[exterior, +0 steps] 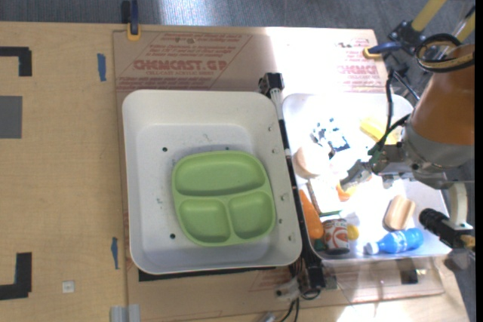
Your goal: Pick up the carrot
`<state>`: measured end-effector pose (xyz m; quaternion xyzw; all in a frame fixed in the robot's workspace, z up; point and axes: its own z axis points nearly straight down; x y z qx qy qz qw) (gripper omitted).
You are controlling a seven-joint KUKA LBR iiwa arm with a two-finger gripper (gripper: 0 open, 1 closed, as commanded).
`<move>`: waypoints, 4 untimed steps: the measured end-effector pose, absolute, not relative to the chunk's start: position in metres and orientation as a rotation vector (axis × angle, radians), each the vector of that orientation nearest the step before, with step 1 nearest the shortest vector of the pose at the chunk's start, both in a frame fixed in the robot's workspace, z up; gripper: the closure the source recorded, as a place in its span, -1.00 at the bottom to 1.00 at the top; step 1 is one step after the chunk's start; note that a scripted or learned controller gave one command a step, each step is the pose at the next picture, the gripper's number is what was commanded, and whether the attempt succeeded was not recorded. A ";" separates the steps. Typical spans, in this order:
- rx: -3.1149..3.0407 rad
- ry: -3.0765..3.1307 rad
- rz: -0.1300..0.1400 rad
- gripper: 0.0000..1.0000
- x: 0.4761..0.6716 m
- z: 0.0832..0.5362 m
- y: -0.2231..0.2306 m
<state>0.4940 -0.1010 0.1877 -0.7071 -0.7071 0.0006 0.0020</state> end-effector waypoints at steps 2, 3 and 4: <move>-2.344 -2.113 -0.003 -1.00 0.500 0.463 -0.215; -2.336 -2.119 0.001 1.00 0.502 0.469 -0.213; -2.335 -2.119 0.002 -1.00 0.502 0.468 -0.213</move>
